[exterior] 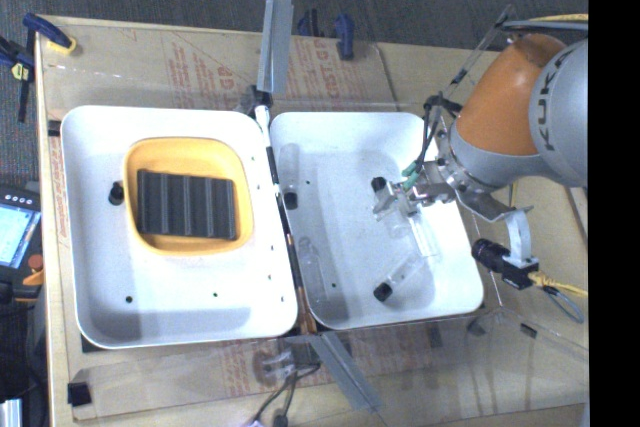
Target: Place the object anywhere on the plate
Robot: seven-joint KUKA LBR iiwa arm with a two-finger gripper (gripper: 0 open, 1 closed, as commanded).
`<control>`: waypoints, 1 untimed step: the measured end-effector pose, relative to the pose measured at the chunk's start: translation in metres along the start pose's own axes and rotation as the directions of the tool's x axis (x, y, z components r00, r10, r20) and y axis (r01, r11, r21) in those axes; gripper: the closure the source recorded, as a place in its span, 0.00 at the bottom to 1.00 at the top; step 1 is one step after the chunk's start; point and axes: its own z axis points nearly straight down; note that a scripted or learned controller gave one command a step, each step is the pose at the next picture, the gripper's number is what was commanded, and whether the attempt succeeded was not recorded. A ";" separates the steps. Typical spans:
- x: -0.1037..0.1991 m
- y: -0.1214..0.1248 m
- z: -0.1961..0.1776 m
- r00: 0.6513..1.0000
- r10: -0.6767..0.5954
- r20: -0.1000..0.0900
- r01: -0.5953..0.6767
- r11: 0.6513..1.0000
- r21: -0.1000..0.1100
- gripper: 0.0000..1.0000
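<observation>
A yellow plate [186, 152] with rounded corners lies in the left bin [100, 300]. On it rests a dark grey ribbed block [187, 205], flat and covering most of the plate's middle. My gripper [381, 238] is over the right bin [340, 165], well to the right of the plate. Its clear fingers are spread wide, with one black fingertip [380, 185] toward the back and the other near the front. Nothing sits between them.
A small black knob [116, 194] sits in the left bin just left of the plate. The bins meet at a ridge [280, 215] with a black clip. The grey and orange arm [510, 115] overhangs the right bin's right side. Clamps and cables line the bench edges.
</observation>
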 end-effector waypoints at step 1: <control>0.055 0.029 -0.004 0.997 -0.078 -0.002 0.078 0.997 -0.001 1.00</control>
